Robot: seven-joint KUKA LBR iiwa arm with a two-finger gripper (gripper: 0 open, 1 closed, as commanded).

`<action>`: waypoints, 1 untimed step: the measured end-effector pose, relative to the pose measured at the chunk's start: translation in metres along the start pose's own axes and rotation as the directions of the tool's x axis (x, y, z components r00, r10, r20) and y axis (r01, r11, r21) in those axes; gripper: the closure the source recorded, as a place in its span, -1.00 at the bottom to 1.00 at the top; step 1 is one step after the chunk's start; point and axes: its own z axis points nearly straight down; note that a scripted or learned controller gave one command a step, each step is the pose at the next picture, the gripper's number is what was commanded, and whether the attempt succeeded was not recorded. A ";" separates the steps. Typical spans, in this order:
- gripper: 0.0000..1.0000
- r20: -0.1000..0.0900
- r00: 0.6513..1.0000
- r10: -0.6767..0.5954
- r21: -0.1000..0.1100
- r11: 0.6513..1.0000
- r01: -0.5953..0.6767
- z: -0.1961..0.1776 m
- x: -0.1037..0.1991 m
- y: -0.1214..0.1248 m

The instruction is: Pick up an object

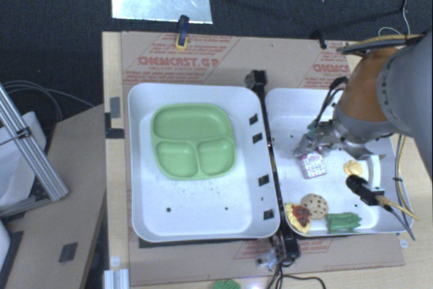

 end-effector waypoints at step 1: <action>1.00 -0.004 1.000 -0.008 -0.009 1.000 0.008 -0.095 0.083 0.025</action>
